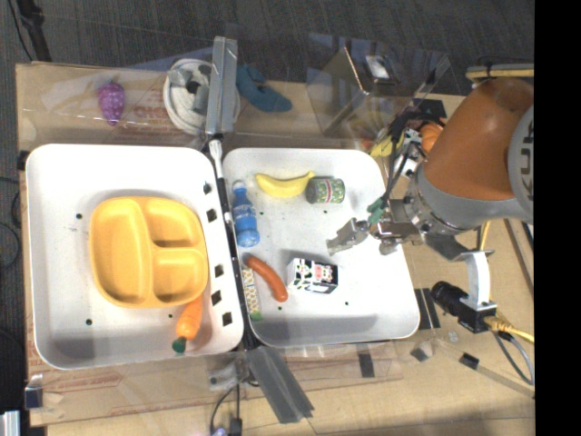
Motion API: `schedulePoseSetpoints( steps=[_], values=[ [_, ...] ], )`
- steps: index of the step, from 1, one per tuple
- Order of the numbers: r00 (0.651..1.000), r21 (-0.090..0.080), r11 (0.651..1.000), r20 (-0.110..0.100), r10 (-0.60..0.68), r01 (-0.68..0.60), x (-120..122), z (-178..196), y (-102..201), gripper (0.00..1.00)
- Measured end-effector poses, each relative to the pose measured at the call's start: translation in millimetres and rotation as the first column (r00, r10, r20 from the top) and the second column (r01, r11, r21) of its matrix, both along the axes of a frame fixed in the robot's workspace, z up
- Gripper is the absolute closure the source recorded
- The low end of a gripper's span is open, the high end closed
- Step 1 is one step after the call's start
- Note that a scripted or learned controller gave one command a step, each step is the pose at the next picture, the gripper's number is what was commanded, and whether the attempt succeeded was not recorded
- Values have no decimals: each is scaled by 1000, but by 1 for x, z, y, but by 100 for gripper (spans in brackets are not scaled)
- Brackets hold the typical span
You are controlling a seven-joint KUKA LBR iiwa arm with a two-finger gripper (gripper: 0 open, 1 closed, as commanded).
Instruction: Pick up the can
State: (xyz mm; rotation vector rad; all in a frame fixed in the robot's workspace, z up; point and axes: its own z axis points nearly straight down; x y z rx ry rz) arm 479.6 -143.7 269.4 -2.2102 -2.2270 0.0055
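While the tool [349,235] hovers, the can [325,190] lies beside the banana [283,184].

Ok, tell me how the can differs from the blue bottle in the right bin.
The can is green, short and stubby; the bottle is blue, longer and slimmer. The can lies beside the banana; the bottle lies along the bin's left wall. Both lie on their sides in the right bin.

Grey arm [472,166] reaching from right (orange-banded), gripper [349,235] low
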Motion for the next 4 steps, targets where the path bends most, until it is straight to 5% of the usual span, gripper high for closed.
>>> schedulePoseSetpoints(
  steps=[1,2,3,4],
  values=[
    [1000,0,1000,2,-9,9,101,17,-21,0],
    [994,-1,994,0,-111,111,155,-96,-49,0],
    [994,-4,994,1,-108,108,178,-175,-56,0],
    [995,-3,995,6,-101,101,180,-166,-53,100]
  ],
)
